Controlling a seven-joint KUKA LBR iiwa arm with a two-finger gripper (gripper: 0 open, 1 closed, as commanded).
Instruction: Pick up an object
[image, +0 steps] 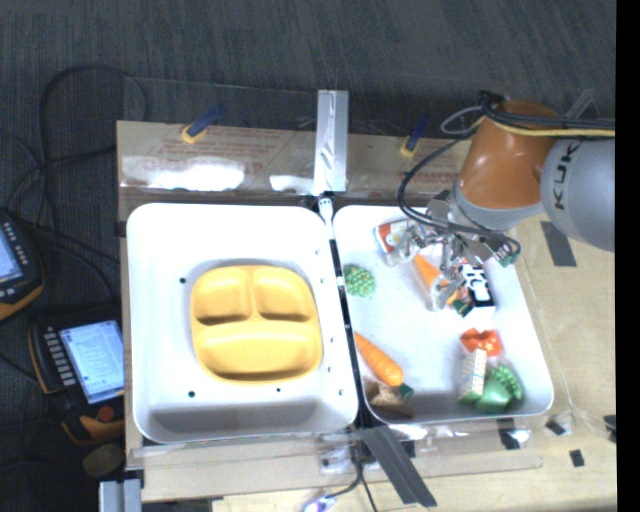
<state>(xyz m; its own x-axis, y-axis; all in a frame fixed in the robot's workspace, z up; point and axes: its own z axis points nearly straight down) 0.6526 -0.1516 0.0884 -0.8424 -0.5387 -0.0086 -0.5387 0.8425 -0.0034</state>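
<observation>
The claw (447, 262) hangs low in the right bin (420, 345), right over a small jumble of toys at its upper end; I cannot tell whether it grips anything. The toy carrot (380, 361) lies down-left, slanting. The arm reads "KU".

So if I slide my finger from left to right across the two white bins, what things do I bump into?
Yellow tray → green ball → carrot → gripper → green toy.
</observation>
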